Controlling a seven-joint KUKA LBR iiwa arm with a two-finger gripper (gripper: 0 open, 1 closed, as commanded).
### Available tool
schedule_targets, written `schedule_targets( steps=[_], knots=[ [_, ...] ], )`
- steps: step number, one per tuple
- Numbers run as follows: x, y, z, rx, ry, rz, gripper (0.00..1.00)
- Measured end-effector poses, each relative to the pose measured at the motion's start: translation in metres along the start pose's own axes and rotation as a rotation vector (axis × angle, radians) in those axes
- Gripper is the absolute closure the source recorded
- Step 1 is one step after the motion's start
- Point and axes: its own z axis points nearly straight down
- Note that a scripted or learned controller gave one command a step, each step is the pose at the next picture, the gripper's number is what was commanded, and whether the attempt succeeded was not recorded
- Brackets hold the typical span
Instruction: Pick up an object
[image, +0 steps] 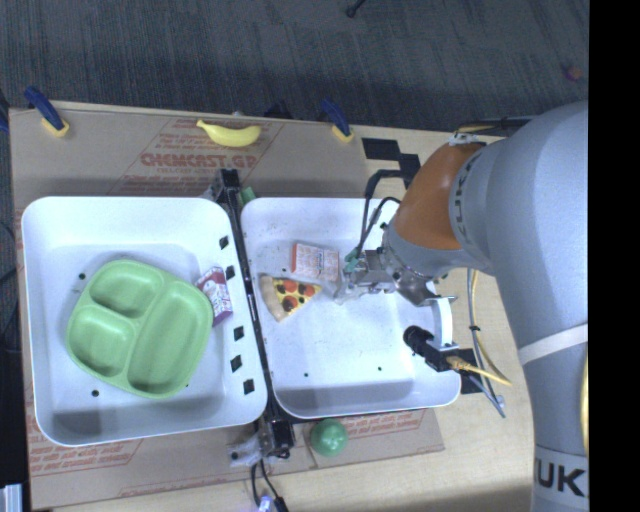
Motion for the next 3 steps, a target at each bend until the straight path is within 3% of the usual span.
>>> schedule_targets(
  steps=[1, 2, 3],
  knots=[
    [-0.033, -0.059, -0.089, -0.002, -0.002, 0.002, 1.00],
    [-0.003, -0.092, -0.123, -0.002, 0.000, 0.001, 1.00],
    [-0.003, -0.092, -0.123, -0.001, 0.000, 0.001, 0.00]
  ],
)
